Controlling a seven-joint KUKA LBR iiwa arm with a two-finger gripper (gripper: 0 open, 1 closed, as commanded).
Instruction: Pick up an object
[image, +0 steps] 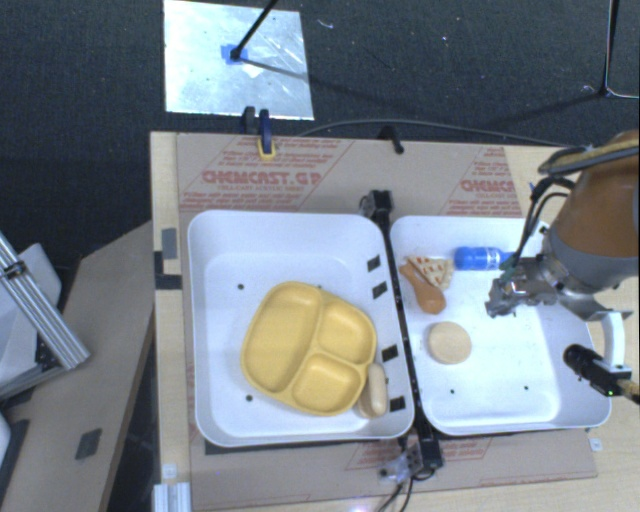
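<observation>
Two white bins (300, 225) sit side by side on the bench. Over the right bin hangs the gripper (500, 300), its grip seemingly empty, though I cannot tell. Nearby lie a blue bottle (478, 258), a tan disc (450, 342) and a wedge-shaped piece (426, 272); the left bin holds a yellow divided tray (308, 348).

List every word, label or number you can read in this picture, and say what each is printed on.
"CHEMCAST GP", red print on the brown protective sheet behind the left bin.
The same red print repeats on that sheet behind the right bin, at a slant; there it is too blurred and cut off to read in full.
The blue bottle in the right bin carries no text I can make out.
</observation>
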